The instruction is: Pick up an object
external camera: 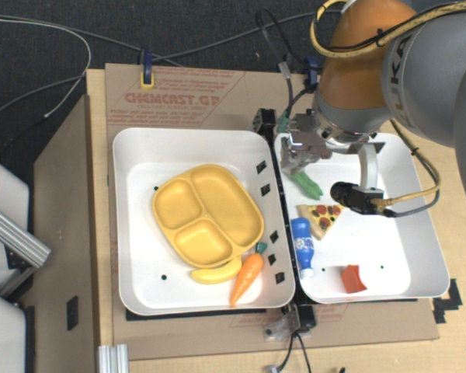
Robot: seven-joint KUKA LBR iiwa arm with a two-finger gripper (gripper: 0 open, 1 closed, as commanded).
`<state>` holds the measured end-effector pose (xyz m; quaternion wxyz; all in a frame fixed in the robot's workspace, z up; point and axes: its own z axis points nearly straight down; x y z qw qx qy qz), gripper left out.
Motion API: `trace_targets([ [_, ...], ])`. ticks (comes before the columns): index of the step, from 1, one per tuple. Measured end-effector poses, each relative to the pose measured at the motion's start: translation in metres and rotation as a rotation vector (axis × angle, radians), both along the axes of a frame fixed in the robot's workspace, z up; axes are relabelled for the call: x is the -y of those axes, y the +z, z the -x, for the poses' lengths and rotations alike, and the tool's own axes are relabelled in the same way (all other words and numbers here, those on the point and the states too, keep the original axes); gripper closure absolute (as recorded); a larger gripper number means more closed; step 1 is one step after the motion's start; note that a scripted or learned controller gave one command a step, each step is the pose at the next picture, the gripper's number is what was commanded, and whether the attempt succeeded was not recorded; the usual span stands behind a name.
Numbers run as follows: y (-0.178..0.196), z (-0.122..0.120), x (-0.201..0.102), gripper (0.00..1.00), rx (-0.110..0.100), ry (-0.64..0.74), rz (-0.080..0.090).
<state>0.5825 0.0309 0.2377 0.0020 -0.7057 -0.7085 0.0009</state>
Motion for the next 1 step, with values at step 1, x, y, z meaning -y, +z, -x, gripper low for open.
trace_targets([
  [1,0.0044,0.0145,-0.0574,1.0,0.001,0.0,0.0],
])
